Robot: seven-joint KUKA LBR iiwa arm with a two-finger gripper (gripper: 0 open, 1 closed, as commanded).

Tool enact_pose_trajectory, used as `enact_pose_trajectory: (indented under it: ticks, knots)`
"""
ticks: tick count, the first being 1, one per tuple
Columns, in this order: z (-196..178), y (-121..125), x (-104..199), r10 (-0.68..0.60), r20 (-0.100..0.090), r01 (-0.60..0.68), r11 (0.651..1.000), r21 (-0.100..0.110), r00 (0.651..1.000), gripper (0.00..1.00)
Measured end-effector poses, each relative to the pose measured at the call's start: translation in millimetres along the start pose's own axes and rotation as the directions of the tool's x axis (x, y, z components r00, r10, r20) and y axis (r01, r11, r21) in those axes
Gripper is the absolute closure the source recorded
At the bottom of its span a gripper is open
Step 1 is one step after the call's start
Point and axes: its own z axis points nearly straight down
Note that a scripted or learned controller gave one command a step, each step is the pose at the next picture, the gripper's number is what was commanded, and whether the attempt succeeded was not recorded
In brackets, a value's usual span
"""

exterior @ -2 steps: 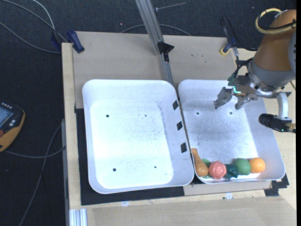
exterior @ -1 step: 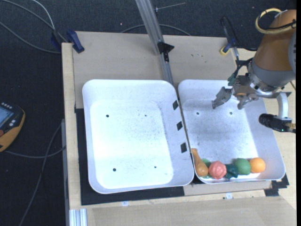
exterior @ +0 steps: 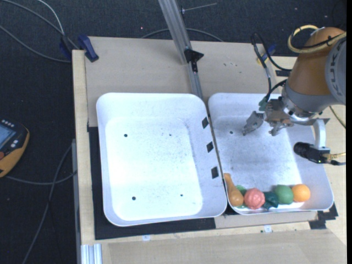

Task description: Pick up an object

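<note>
A: In the camera view, the pincer [exterior: 263,123] hangs over the right bin [exterior: 258,158], its fingers spread apart and holding nothing.

B: It should descend straight on one piece. The toys lie along the near wall: red ball [exterior: 253,197], green ball [exterior: 284,193], orange ball [exterior: 301,192].

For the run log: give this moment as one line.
gripper: open, nothing held, over right bin upper part | objects: clustered at near edge, untouched | left bin: no gripper | pick: not yet done
</note>
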Motion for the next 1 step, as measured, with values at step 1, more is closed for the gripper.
enact_pose_trajectory:
  ticks: [1]
  knots:
    - [58.1,-2.8,8.7,0.000,0.000,0.000,1.000,0.001,1.000,0.00]
